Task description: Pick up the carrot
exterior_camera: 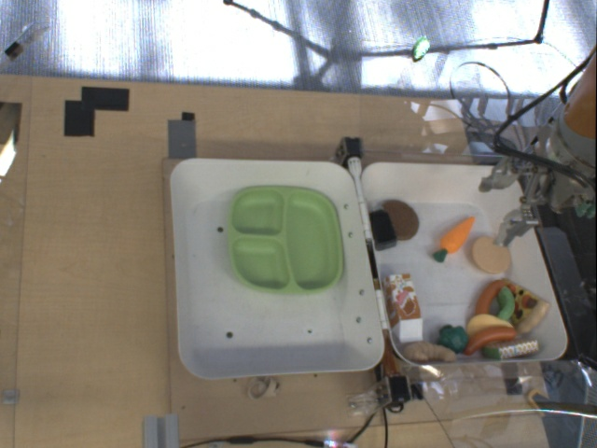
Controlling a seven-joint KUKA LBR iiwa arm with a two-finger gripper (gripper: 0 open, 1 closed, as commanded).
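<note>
Carrot point(454, 236): orange, green stub at lower left, lying tilted, upper middle of right bin point(438, 177).

Arm enters from the right edge of the camera view, upper right quadrant. Orange band of the wrist point(580, 110) visible at the frame edge, grey housing below it. Gripper point(519, 220) hangs beneath, metal linkage angled down and to the left. Fingertips small and cluttered by cables; jaw spacing probably narrow, but not resolvable here. Nothing seen between the jaws.
</note>
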